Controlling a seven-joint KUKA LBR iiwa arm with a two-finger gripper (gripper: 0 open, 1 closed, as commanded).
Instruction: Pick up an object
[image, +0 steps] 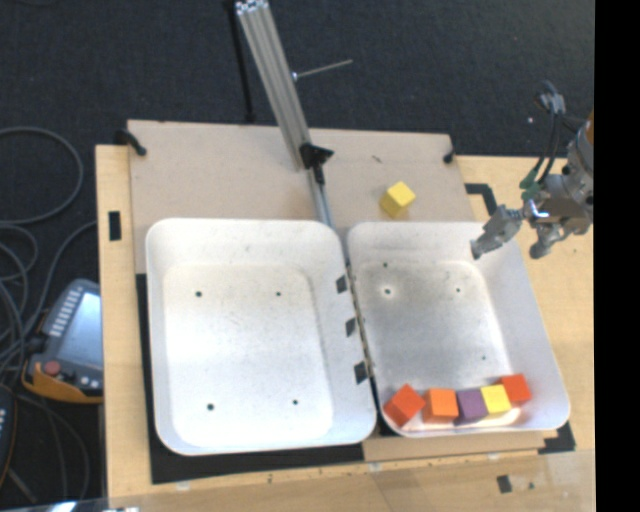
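Several small blocks lie in a row along the near edge of the right bin (520, 300): a red-orange block (405, 404), an orange block (442, 403), a purple block (470, 404), a yellow block (496, 400) and a red block (516, 389). A yellow cube (397, 198) sits on the board behind the bins. My gripper (517, 236) hangs over the far right corner of the right bin, well away from the blocks. Its two fingers stand apart with nothing between them.
The left bin (160, 300) lies beside the right one. A slanted metal rail (280, 80) rises from the board behind the bins. Cables and a handheld pendant (70, 340) lie on the floor at the left.
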